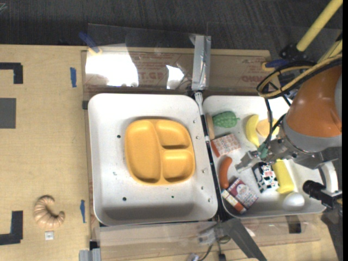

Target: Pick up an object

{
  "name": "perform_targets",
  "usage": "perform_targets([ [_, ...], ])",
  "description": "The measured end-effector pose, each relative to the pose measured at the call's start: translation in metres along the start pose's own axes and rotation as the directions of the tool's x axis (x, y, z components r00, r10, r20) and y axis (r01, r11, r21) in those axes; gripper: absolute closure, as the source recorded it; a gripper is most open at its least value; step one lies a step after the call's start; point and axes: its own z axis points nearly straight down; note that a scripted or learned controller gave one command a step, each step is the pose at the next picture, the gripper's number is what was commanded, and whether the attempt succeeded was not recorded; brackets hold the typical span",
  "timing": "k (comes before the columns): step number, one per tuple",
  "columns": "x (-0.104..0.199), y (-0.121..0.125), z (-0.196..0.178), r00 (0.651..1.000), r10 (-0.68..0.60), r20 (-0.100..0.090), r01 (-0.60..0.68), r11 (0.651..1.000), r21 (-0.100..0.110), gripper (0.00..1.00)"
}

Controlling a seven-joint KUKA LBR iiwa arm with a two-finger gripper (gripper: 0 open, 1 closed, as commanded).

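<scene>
Tray [160, 148] in left bin [103, 162]

The right bin [215, 103] holds a green toy [225, 119], a banana [251, 129], a sausage [224, 171], a yellow bottle [284, 176] and small packets [240, 193].

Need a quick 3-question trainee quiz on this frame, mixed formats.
1. True or false: the yellow divided plate lies in the right bin.
2. The croissant rests: A) in the left bin B) on the bench C) on the plate.
3. Name the green item at the right bin's far end.

Key: 1 false, it is in the left bin. 2 B. 3 green toy vegetable.
</scene>
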Motion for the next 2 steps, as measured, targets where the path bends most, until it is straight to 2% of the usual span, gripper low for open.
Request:
perform_targets([
  [1, 0.008, -0.005, -0.122, 0.962, 0.273, 0.001, -0.273, 0.962, 0.003, 0.00],
  [2, -0.004, -0.010, 0.008, 0.967, 0.256, 0.000, -0.256, 0.967, 0.020, 0.00],
])
